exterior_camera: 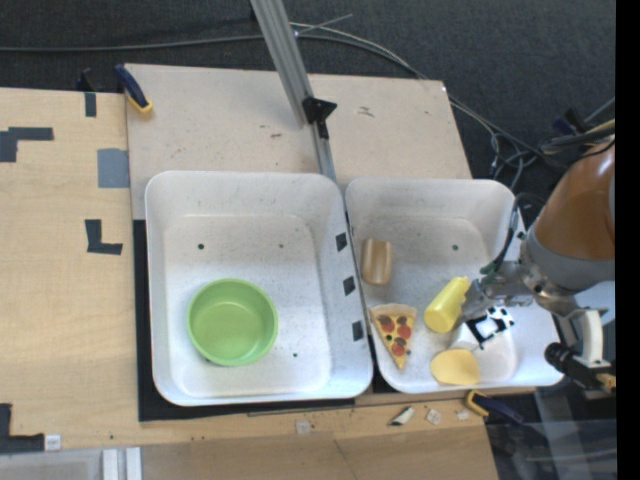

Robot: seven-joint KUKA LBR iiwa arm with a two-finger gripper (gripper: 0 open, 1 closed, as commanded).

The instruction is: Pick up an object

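Observation:
My gripper (484, 308) hangs low in the right bin (430, 200), near that bin's right wall. It sits just right of a yellow cylinder (446, 304) that lies tilted on the bin floor. Whether it touches the cylinder I cannot tell. A yellow rounded piece (456, 367) lies just below the gripper at the bin's front. A pizza slice (394, 332) lies to the left of the cylinder. A tan block (376, 260) stands near the bin's left wall. The grey and orange arm (578, 218) comes in from the right.
The left bin (240, 193) holds a green bowl (233, 321) at its front left. A slanted metal pole (290, 58) rises behind the two bins. Small clamps sit at the bench's front right (490, 405) and back left (133, 88).

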